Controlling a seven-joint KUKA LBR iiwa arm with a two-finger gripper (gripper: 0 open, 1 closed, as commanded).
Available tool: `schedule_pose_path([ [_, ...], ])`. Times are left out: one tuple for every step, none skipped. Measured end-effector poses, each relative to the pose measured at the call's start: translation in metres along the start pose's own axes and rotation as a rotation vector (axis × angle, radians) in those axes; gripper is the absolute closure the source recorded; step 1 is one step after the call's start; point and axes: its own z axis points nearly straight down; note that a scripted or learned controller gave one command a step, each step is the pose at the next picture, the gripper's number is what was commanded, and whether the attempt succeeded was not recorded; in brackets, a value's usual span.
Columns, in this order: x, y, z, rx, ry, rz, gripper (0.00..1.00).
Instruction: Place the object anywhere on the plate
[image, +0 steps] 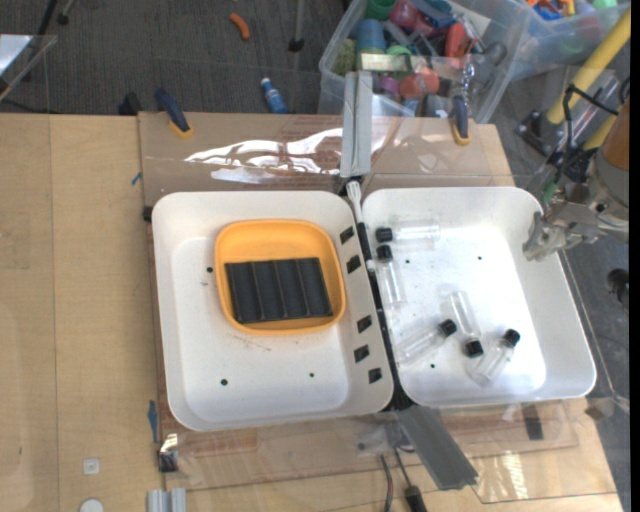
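Note:
An orange plate (281, 233) lies in the left bin (190, 390), and a black ridged block (278, 290) rests flat on it. Several clear vials with black caps lie in the right bin (560, 330): one near its far left corner (412, 235), one along its left wall (391, 283), and a loose cluster (470, 335) toward the front. My gripper (545, 236) hangs at the right bin's far right rim, well away from the vials and with nothing seen in it.
A row of black clips (362, 305) runs along the seam between the bins. Behind the bins stands a clear tub of coloured items (420, 45). Crinkled film (270, 155) lies at the back of the bench.

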Motion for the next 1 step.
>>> schedule_pose_path([
  [-0.0012,0.0638,-0.0182,0.000,0.000,-0.117,1.00],
])
